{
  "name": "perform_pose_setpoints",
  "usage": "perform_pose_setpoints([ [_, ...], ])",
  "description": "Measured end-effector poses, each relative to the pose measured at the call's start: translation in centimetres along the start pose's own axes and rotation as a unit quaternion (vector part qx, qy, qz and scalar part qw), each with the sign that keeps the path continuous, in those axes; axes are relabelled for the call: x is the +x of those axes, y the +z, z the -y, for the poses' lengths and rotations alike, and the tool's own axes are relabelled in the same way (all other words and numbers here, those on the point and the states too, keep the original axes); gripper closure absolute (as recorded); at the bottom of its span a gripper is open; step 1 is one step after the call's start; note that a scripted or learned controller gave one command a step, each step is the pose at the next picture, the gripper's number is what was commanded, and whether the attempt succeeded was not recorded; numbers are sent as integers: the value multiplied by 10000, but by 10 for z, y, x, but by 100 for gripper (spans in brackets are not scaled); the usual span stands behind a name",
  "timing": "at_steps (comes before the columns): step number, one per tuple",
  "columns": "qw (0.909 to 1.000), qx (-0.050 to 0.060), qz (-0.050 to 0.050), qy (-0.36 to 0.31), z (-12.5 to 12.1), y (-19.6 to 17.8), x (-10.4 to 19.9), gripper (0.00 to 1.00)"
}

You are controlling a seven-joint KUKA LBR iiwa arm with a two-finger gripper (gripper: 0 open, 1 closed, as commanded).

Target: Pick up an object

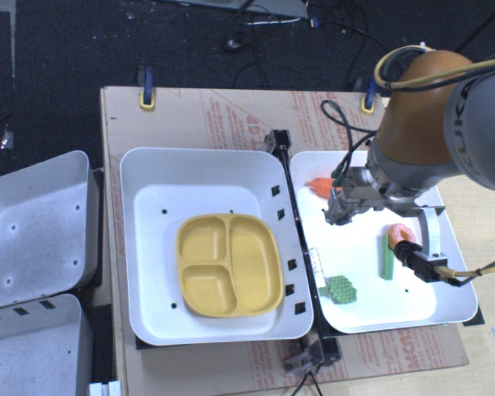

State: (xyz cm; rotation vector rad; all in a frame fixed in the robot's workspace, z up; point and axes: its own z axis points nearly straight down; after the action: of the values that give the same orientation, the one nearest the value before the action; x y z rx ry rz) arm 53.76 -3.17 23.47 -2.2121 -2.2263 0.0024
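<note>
1. Reaching into the right bin (445,308) from the right, the arm (433,122) hangs its gripper (340,213) over that bin's upper left part, close to the divider between the two bins.
2. Whether the gripper is open, closed or holding anything, I cannot tell — its tip is a dark tangle against the white floor and nothing shows plainly in it.
3. Candidates for the pick all lie in the right bin: an orange piece (318,187) just beside the gripper at the bin's upper left, a green bar (387,261) and a pink item (400,234) near the bin's right-centre, touching or nearly so, and a green knobbly block (341,289) toward the lower left.
4. A yellow tray (229,265) with three compartments lies flat in the left bin (140,221), well apart from the gripper.
5. The step in hand looks like the approach — the gripper is positioned above or at the floor next to the orange piece, and no lift is evident.
6. The next move, as I judge it, calls for centring over the orange piece, coming down around it and closing before raising.
7. That piece sits near the bin wall and divider, so room to straddle it may be tight; a miss or a nudge aside seems the main risk.
</note>
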Motion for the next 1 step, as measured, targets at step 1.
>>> perform_pose_setpoints([
  [1,10000,-3,3,4,14,3,46,100],
])
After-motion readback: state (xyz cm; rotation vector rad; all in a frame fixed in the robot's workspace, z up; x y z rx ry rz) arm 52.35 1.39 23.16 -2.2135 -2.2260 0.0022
